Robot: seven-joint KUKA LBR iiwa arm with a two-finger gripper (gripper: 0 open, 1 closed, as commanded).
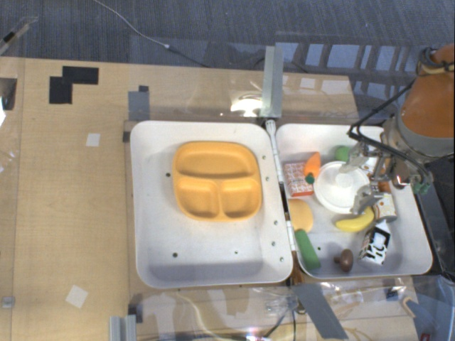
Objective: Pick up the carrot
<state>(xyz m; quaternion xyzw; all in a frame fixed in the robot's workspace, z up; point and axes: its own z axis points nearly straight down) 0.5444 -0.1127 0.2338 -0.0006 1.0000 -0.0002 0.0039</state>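
Two white bins sit side by side on the desk (64, 212); the left bin (153, 254) carries a yellow tray (217, 180) with three compartments, lying flat near its middle; the right bin (412, 251) is crowded; the arm (430, 109) comes in from the right, its hand (370, 183) low over a white bowl (340, 187), and whether it's wide or narrow I cannot tell; a banana (355, 222) lies just below the bowl; a green cucumber (307, 249) rests along the bin's left wall; a red-and-white packet (296, 177) sits left of the bowl; the carrot (312, 165) lies at the bowl's upper left, touching the packet, apart from the hand; a brown piece (344, 260) sits near the front.
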